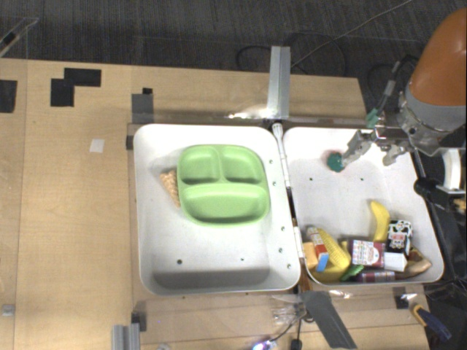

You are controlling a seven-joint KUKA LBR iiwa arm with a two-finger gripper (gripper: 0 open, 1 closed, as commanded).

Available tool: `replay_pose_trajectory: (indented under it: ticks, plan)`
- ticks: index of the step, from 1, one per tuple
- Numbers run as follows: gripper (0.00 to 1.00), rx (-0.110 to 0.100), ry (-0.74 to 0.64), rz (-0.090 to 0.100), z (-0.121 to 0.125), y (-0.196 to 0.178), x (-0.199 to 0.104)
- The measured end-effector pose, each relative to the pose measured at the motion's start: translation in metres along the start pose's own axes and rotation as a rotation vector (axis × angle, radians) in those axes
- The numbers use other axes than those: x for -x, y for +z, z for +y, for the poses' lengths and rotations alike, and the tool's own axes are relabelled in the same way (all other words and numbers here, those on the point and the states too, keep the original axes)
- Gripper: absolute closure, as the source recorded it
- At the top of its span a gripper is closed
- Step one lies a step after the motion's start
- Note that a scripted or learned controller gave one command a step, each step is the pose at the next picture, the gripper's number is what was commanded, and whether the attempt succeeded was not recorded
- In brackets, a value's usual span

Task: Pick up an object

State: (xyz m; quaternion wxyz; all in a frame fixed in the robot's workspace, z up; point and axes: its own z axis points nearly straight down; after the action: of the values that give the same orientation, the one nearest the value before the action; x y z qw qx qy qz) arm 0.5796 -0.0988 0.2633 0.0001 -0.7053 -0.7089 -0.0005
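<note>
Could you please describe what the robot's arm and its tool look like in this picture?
The arm has a broad orange band above a grey wrist section. Its tool is small, of pale metal, with slim light-grey fingers and a small green part near its base.

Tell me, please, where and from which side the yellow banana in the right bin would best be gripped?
Probably across the middle of the yellow curved banana, coming straight down from above. Its upper end lies free on the white bin floor, while its lower end meets the pile of small packages, so jaws closing across its narrow width should fit.
</note>
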Motion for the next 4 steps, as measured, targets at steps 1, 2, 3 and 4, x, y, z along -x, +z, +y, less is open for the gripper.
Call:
replay_pose_trajectory:
  ticks: [1,2,3,4]
  plan:
    - [0.0,0.004,-0.047,0.0,0.014,-0.007,-0.094]
    - [0.0,0.003,-0.134,-0.001,0.032,0.055,-0.033]
    - [0.0,0.004,-0.192,-0.001,0.033,0.118,0.008]
    - [0.0,0.014,-0.189,-0.004,0.012,0.172,0.054]
